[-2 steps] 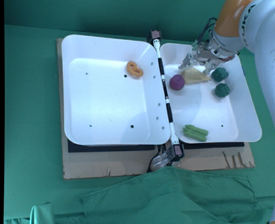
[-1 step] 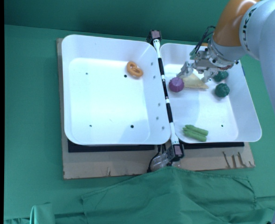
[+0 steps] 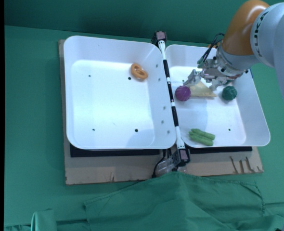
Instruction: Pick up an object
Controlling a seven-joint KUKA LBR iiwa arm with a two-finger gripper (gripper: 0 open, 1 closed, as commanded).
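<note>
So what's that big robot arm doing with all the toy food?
The gripper is low in the right bin, just above a yellow wedge. A purple ball, dark green ball and green beans lie nearby. An orange pretzel sits in the left bin. Nothing is lifted.

A green tabletop (image 3: 31, 105) under even light carries a brown cardboard sheet (image 3: 113, 170). Crumpled green cloth (image 3: 180, 203) lies along the near edge, below the fingers.

A pretzel (image 3: 138, 71) lies flat in the left bin (image 3: 84, 52). The right bin (image 3: 257, 124) holds a purple ball (image 3: 182, 93) touching a yellow wedge (image 3: 203, 91), a green ball (image 3: 229, 93) and green pods (image 3: 202, 136).
</note>
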